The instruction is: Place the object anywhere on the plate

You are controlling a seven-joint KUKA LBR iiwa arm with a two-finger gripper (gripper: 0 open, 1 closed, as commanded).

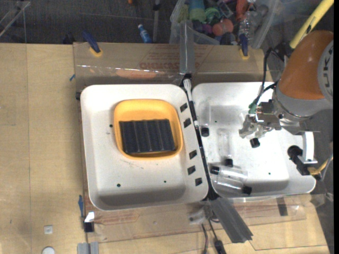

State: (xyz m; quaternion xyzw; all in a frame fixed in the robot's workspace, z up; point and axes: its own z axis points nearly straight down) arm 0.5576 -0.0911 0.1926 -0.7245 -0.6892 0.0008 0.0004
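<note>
The end effector (253, 133) hangs over the right bin (275, 97), in its upper middle, with the grey arm and its orange band reaching in from your right. You cannot tell how far it is open: the view from above is too small and too cluttered there. Nothing can be confirmed in its grasp, and no contact with the bin floor can be confirmed.

In the right bin, note a clear piece (229, 175) with dark ends. It lies near the front left corner, well apart from the end effector. A small black bit (204, 133) sits against the bin's left wall, further back.

The left bin (98, 142) holds the plate (121, 111), which is yellow-orange with rounded corners and set slightly behind the bin's middle. The block (147, 135), black and ridged, lies flat on the plate. It covers most of the plate's floor and sits inside the rim. It is in the other bin from the end effector, across the divider (189, 121) with its row of black tabs.

Both bins rest on the table (37, 142). Behind them you will see a clear tub (222, 9) full of coloured toys, and two blue clamps (94, 47) at the back edge. Nothing stands between the end effector and the plate except the divider.
</note>
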